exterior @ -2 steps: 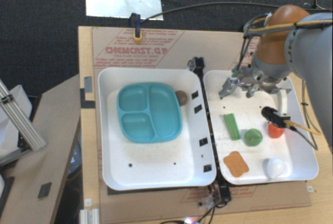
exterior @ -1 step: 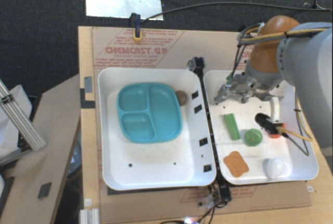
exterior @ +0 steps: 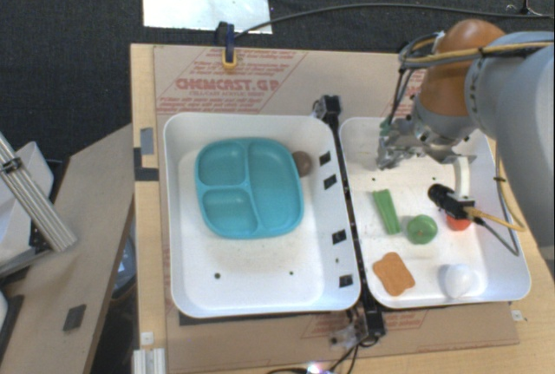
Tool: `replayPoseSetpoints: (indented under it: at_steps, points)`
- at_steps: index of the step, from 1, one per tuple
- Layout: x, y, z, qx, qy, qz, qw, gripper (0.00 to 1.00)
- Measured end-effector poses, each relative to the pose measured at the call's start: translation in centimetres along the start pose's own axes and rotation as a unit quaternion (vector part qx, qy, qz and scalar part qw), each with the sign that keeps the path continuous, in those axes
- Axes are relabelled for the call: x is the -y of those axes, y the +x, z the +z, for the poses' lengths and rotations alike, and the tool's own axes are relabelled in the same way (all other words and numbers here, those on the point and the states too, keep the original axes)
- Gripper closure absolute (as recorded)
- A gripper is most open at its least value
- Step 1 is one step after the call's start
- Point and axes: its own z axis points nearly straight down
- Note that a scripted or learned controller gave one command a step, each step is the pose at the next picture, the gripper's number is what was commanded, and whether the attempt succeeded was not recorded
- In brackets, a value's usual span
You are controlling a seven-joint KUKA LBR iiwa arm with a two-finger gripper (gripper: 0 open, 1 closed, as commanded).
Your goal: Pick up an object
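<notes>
Two white bins sit side by side on the desk (exterior: 144, 277), on one sheet of brown card (exterior: 260, 73) printed in red.

The left bin (exterior: 260, 272) holds two things: one teal plate (exterior: 250, 188) with three compartments, lying flat, and one small brown ball (exterior: 302, 162) just beside the plate's right edge.

The right bin (exterior: 416, 190) holds five things, one of each kind:
- one green bar (exterior: 386, 212), long and narrow, lying flat and pointing slightly aslant, left of the bin's middle
- one green round piece (exterior: 422, 229), just beside the bar on its right
- one red piece (exterior: 458, 223), small and partly hidden, right of the green round piece
- one orange flat piece (exterior: 393, 273), with rounded corners, near the front wall
- one white round piece (exterior: 458, 279), pale against the bin's floor, near the front right corner

The single gripper (exterior: 388, 154) hangs over the far left part of the right bin, above the green bar in the view and apart from it. Whether it is released or clenched cannot be told from this angle.
</notes>
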Motion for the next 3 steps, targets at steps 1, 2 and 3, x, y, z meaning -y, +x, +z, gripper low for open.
replayPoseSetpoints:
  at_steps: [1,2,3]
  points:
    - [-0.9,-0.2,-6.3,0.0,-0.002,0.0,1.0,1.0]
    - [-1.3,0.3,-10.9,0.0,-0.002,0.0,1.0,1.0]
    - [-1.7,0.5,-17.4,0.0,-0.003,0.0,1.0,1.0]
